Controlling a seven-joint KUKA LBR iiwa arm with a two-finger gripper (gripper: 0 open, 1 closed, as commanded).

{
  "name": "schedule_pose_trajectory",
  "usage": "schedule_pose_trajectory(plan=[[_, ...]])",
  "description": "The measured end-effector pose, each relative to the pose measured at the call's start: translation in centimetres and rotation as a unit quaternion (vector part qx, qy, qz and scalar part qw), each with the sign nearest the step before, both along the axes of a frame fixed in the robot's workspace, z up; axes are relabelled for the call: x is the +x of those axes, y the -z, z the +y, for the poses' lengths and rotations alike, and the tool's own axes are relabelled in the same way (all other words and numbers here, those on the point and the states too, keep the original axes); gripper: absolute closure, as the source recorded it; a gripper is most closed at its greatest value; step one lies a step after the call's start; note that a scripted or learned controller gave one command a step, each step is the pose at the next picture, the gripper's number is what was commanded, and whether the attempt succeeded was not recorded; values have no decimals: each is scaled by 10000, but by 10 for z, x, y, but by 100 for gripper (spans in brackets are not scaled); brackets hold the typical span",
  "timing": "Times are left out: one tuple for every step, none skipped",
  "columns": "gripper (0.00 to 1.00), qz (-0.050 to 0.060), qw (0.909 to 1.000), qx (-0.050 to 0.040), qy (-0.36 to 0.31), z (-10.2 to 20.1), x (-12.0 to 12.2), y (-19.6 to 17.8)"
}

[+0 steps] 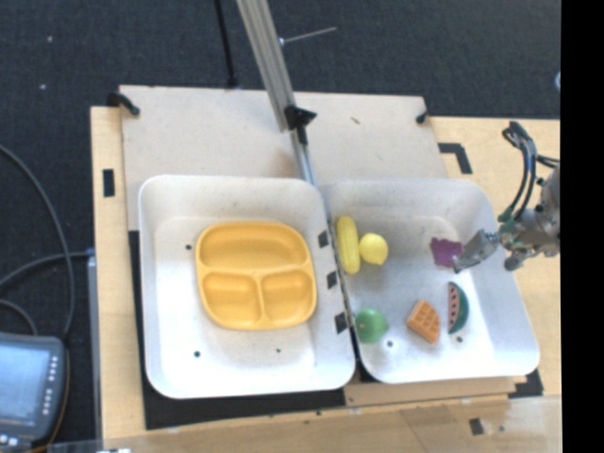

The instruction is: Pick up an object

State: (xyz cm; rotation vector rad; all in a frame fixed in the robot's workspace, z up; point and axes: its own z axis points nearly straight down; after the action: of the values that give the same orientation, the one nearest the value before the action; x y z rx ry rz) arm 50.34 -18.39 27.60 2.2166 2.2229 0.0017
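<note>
The right bin (491, 343) holds a yellow banana (347, 243), a yellow lemon (374, 249), a green ball (370, 324), an orange waffle piece (424, 321), a watermelon slice (457, 308) and a small purple object (445, 251). My gripper (486, 246) reaches in from the right, over the bin's right side. It sits just right of the purple object and above the watermelon slice. I see nothing held in it.
The left bin (160, 347) carries a yellow divided plate (255, 274). A slanted metal pole (269, 50) comes down to the wall between the bins. Cables (521, 159) hang by the arm at the right edge.
</note>
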Motion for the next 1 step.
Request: schedule_pose_trajectory(plan=[[0, -3, 10000, 0, 7, 0, 0, 0]])
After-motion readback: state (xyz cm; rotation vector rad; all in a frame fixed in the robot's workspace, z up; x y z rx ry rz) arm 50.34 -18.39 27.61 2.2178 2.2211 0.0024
